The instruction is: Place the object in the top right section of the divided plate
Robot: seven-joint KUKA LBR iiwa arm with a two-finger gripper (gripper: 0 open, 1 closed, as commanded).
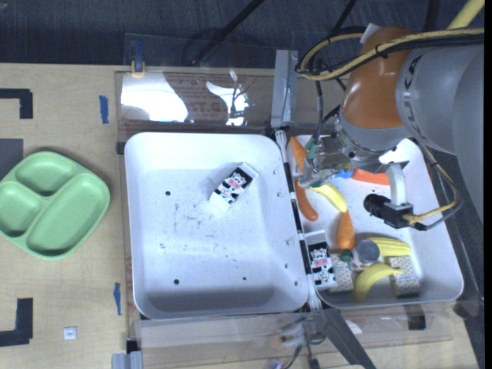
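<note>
Gripper (313,172) above slim orange carrot (307,205); pale-green three-section plate (75,207) well apart.

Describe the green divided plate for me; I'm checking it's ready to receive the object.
The green divided plate looks like matte plastic, with rounded corners and three sections: two small ones toward the upper left and one long one along the lower right. It lies flat and upright on the wooden bench, left of the left white bin, apart from it, holding nothing.
</note>
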